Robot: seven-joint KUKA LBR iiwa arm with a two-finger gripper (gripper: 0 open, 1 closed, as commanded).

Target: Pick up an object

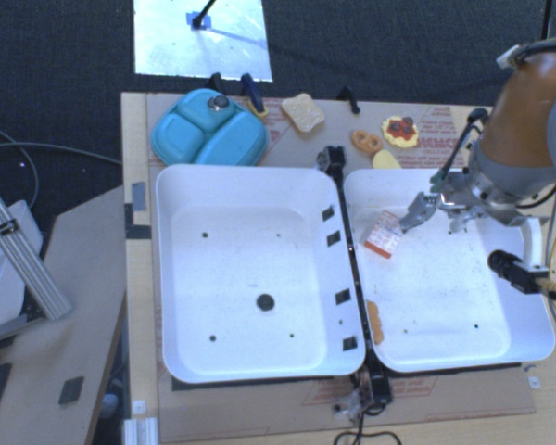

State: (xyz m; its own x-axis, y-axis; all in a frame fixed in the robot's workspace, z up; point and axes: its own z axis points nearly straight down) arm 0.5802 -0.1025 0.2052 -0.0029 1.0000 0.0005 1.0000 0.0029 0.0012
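Note:
My gripper (435, 216) hangs over the back of the right bin (519, 341), open, with nothing between its fingers. One grey finger (415, 213) points down-left toward a small white and red packet (384, 235), which lies just left of it on the bin floor, apart from it. A small orange piece (374, 321) rests against the right bin's left wall near the front. A dark round disc (265, 301) lies in the middle of the left bin (185, 248).
Behind the bins on the bench lie a blue lidded dish (208, 130), a toast slice (303, 113), a pretzel (365, 140), a small round pizza (400, 131) and a yellow piece (385, 160). A black divider (343, 239) runs between the bins.

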